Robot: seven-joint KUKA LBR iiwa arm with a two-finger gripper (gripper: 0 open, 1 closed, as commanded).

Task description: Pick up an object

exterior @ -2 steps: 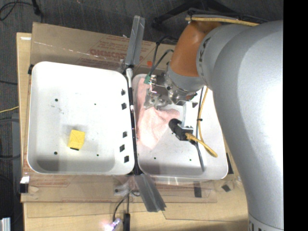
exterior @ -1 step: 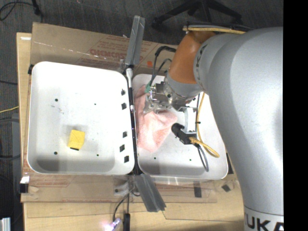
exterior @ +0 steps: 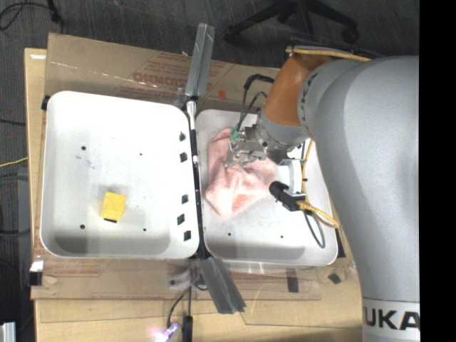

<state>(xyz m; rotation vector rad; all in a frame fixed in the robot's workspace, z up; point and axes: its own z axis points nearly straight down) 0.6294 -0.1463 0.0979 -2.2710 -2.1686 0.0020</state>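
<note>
The arm (exterior: 370, 155) reaches in from the right over the right bin (exterior: 313, 251); its gripper (exterior: 239, 150) is down on a crumpled pink cloth (exterior: 235, 184) lying in that bin's left half, against the divider side; a fold of cloth seems bunched at the tips, but whether it is pinched I can't tell; a yellow sponge (exterior: 113, 206) sits in the left bin (exterior: 71, 112), well apart.

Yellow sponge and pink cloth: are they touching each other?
Apart. The camera view shows the yellow sponge lying in the left bin and the pink cloth in the right bin, with the bin walls between them.
</note>
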